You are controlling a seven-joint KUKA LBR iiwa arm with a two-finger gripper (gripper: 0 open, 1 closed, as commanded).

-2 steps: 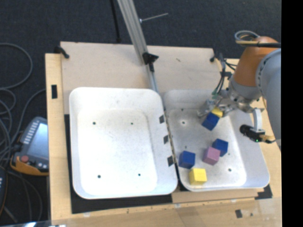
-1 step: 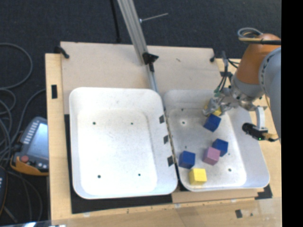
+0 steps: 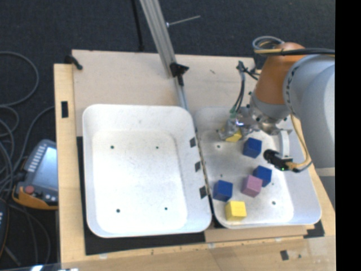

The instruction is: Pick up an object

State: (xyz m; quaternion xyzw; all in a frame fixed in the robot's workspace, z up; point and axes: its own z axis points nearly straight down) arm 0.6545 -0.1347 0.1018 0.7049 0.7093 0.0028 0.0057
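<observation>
My gripper (image 3: pixel 230 132) hangs low over the far left part of the right bin (image 3: pixel 304 208). A small yellow piece (image 3: pixel 234 138) peeks out right at its tip, partly hidden by it. Just to the right of that lies a blue cube (image 3: pixel 252 147). Further toward the front sit a second blue cube (image 3: pixel 262 175), a pink cube (image 3: pixel 252 185), a third blue cube (image 3: pixel 223 189) and a yellow cube (image 3: pixel 236 209), all apart from the gripper.
The left bin (image 3: pixel 90 123) adjoins the right bin along a shared middle rim. A slanted metal post (image 3: pixel 161 35) rises behind the bins. The grey arm with its orange band (image 3: pixel 273 83) covers the right bin's far right corner.
</observation>
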